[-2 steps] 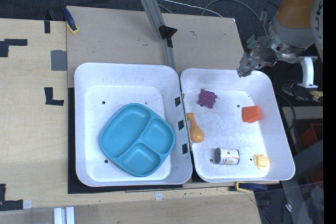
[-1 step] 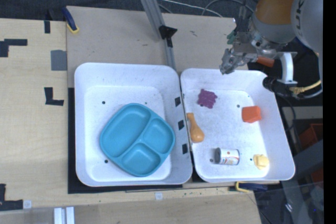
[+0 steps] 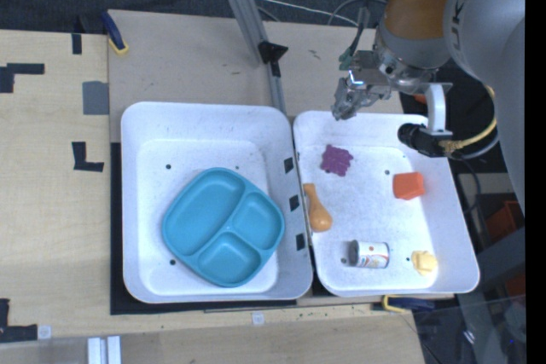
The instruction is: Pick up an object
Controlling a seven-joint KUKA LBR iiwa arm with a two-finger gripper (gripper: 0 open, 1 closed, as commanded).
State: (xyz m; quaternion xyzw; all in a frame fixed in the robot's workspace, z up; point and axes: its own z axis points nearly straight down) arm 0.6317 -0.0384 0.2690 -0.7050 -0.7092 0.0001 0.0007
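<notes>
The table (image 3: 188, 64) is a pale wooden surface with strips of dark tape along its left part and a blue and yellow clamp (image 3: 114, 33) near its upper left corner. A slanted metal post (image 3: 243, 4) rises from the table just above the gap between the bins.

The arm (image 3: 461, 4), grey with an orange band, reaches in from the right and bends down toward the top edge of the right bin.

The left bin (image 3: 145, 183) holds a blue divided plate (image 3: 223, 226) with three compartments, lying flat in its lower middle.

The right bin (image 3: 444, 268) holds five small things, all apart from one another. An orange block (image 3: 409, 186) sits toward the right side. A purple knobbly toy (image 3: 336, 159) lies in the upper middle. An orange, pear-shaped toy (image 3: 316, 208) lies along the left wall, its narrow end pointing up. A small can (image 3: 368, 254) lies on its side near the bottom edge, and a little yellow toy (image 3: 423, 262) rests just to its right, close to the lower right corner.

The end effector (image 3: 345, 108) hangs over the upper left rim of the right bin, above and just left of the purple knobbly toy and not touching it. Nothing is seen between its fingers, but how far apart they stand cannot be told from this angle.
</notes>
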